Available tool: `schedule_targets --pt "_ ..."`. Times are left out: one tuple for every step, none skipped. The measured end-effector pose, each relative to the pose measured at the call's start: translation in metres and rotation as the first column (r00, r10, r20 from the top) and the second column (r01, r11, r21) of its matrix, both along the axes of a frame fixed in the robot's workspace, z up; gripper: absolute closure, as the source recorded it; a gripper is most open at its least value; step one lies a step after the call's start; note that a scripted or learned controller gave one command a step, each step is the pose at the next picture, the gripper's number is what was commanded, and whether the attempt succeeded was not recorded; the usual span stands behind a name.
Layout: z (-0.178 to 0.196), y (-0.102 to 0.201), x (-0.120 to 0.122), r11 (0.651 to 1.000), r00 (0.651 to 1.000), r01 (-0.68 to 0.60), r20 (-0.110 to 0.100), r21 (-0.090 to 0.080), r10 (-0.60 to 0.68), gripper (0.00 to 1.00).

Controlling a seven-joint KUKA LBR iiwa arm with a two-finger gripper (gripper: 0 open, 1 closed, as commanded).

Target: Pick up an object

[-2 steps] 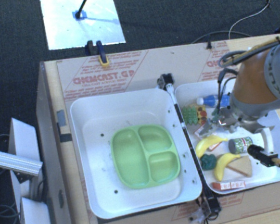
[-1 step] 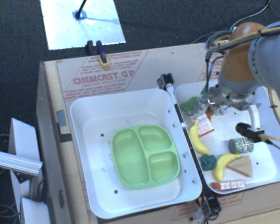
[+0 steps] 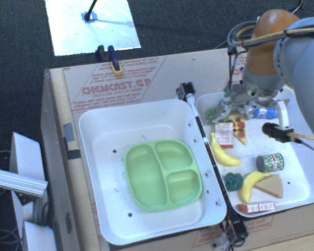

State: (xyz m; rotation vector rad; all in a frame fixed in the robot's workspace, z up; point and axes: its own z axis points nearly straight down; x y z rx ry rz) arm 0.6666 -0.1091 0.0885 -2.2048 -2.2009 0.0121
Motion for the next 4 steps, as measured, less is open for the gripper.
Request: schedule_targets --pt "0.002 0.002 -0.033 1.0 0.999 -0.002 0.04 -0.015 0.003 0.0" --pt "0.002 -0.004 -0.029 1.0 0.999 -0.004 0.036 -0.011 0.005 0.0" --pt "0.002 -0.006 -0.03 1.0 0.999 -0.004 0.038 -0.011 0.005 0.0" --pt "0.002 -0.009 -0.043 1.0 0.999 -0.003 0.043 -0.015 0.003 0.0"
